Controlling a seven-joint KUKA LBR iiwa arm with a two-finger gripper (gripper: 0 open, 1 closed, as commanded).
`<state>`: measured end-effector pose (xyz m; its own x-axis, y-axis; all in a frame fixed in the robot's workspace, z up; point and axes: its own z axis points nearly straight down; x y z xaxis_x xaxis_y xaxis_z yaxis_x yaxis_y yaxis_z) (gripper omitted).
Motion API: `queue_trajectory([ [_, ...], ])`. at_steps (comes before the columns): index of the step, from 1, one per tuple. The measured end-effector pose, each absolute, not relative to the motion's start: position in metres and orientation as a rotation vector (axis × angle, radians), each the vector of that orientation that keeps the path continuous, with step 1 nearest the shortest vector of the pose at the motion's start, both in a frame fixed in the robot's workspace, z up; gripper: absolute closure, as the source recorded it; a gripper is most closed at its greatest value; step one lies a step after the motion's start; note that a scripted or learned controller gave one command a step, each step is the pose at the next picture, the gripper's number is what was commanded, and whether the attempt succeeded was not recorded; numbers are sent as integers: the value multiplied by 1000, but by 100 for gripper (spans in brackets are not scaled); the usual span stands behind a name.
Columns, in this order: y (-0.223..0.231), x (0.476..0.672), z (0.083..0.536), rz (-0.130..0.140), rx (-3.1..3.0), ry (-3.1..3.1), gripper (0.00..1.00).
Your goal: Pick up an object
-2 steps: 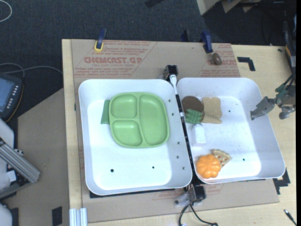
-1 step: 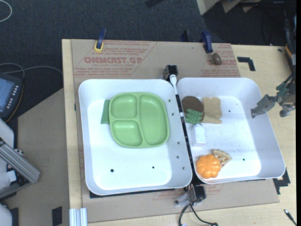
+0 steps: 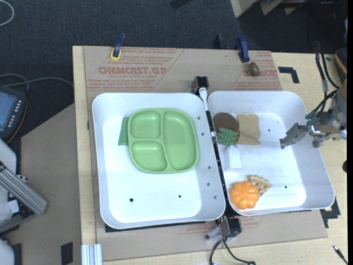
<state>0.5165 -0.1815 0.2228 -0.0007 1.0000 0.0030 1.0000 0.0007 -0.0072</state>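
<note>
The right bin (image 3: 315,176) holds several small objects. An orange pumpkin-shaped piece (image 3: 244,195) lies near its front edge, touching a tan cracker-like piece (image 3: 260,183). At the back left sit a brown round piece (image 3: 225,121), a tan square slice (image 3: 249,127) and a small green piece (image 3: 227,137), all bunched together. A small white block (image 3: 234,159) lies just below them. My gripper (image 3: 290,138) hangs over the right side of this bin, away from every object, with nothing seen in it.
A green divided plate (image 3: 163,139) lies in the left bin (image 3: 105,148). Clamps (image 3: 116,47) and a cable (image 3: 322,70) sit along the cardboard-covered bench's back and right edges. Bare bin floor lies between my gripper and the objects.
</note>
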Motion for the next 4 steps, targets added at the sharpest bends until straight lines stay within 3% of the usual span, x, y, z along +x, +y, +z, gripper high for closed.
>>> queue_trajectory([
  [2, -173, 509, 109, 5, -2216, -2216, 0],
  [3, -172, 508, 83, 3, -2217, -2218, 0],
  [4, -173, 509, 95, 0, -2223, -2220, 100],
])
